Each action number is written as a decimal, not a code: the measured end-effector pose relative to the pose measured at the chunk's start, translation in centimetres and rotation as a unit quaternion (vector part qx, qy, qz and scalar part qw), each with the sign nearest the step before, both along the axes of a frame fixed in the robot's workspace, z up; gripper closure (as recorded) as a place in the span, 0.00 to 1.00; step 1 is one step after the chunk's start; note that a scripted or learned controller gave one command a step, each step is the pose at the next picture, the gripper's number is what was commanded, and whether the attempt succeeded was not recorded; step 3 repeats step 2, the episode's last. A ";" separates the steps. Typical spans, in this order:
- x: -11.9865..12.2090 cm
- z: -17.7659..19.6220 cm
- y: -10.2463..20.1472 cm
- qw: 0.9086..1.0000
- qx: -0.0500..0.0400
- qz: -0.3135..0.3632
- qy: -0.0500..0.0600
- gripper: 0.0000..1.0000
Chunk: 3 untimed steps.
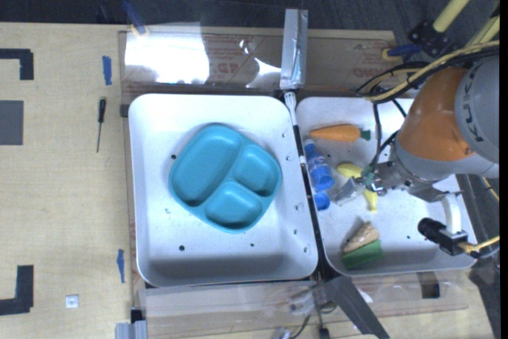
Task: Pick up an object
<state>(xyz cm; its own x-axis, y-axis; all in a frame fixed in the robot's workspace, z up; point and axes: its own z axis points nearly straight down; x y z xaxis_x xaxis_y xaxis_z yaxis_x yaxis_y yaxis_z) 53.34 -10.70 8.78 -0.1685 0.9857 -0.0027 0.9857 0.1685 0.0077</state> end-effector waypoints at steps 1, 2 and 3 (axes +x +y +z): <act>0.2 1.2 0.0 1.000 -0.001 -0.001 -0.003 1.00; 8.5 11.1 3.2 0.998 0.001 -0.058 -0.001 1.00; 8.5 11.1 3.2 0.998 0.001 -0.058 -0.001 1.00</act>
